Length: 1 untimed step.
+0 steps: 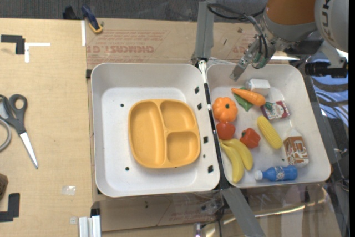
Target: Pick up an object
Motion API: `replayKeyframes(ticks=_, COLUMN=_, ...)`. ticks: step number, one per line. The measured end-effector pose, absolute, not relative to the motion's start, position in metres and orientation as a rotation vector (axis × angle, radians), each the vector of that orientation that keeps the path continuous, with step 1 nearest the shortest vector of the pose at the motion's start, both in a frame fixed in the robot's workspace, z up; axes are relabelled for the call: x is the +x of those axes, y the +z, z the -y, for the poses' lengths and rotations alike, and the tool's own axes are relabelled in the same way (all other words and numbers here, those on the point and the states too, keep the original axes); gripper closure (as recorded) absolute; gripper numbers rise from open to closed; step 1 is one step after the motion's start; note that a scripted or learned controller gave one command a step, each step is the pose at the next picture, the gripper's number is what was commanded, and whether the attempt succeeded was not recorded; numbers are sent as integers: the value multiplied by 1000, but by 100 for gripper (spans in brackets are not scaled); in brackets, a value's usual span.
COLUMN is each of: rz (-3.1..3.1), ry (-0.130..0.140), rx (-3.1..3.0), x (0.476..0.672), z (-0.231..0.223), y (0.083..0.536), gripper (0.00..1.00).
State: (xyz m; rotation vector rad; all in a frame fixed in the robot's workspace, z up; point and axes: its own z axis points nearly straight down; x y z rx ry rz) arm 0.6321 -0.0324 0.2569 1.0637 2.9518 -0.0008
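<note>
The right bin [310,119] holds several toy foods: a carrot [249,97], an orange pumpkin [224,109], a tomato [225,130], a red pepper [249,137], a corn cob [269,131], bananas [237,157], a blue bottle [279,174], a brown packet [295,150], a red and white packet [275,111] and a small white piece [258,85]. My gripper [249,65] hangs above the bin's back edge, just behind the white piece and the carrot. Its fingers are open and hold nothing.
The left bin [105,119] holds a yellow divided tray [165,133]. Scissors [21,125] lie on the bench at the far left. A grey post [204,30] stands behind the seam between the bins.
</note>
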Motion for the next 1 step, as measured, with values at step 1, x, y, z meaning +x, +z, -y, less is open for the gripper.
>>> replayKeyframes(ticks=1, rz=-2929, ry=0, rx=1130, x=650, z=-40, y=244, gripper=100)
